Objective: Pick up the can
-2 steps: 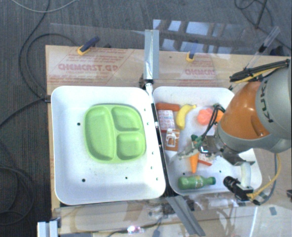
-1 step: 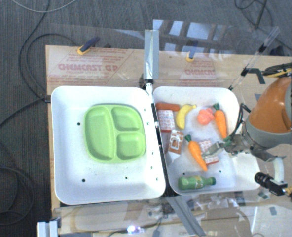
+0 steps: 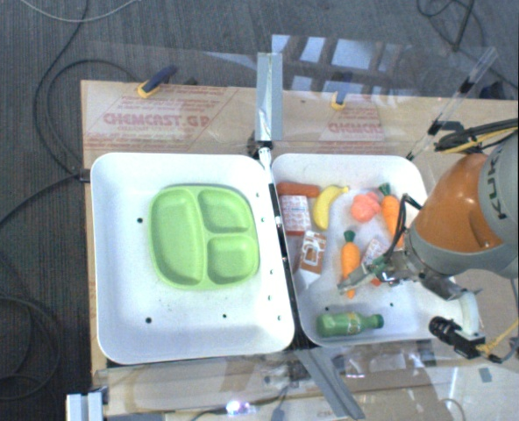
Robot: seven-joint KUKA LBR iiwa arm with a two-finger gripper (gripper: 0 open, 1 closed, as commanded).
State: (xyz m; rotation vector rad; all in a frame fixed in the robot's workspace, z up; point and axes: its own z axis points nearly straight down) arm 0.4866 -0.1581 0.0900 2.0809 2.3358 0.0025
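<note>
Gripper (image 3: 367,272): low over the right bin's middle, at 3 o'clock from the can and apart from it; whether it is wide or narrow cannot be told, and nothing is seen held in it.
Arm (image 3: 457,217): grey with a glossy orange band, reaching in from 3 o'clock.
Left bin (image 3: 119,305): shallow, smooth white plastic.
Right bin (image 3: 347,160): same make, crowded with toy food.
Green plate (image 3: 205,237): matt moulded plastic with three compartments, in the middle of the left bin.
Can (image 3: 293,207): red-and-orange labelled cylinder, apparently lying on its side against the right bin's 9 o'clock wall.
Step in hand: the reach; it likely needs to travel toward 10 o'clock, then close across the can's round sides, allowing for the wall.
Green bottle (image 3: 351,324): glossy, lying at 6 o'clock.
Banana (image 3: 328,205): curved, yellow, just beside the can at its 3 o'clock; likely to be nudged.
Carrot (image 3: 351,258): small orange cone, just beside the gripper at its 10 o'clock.
</note>
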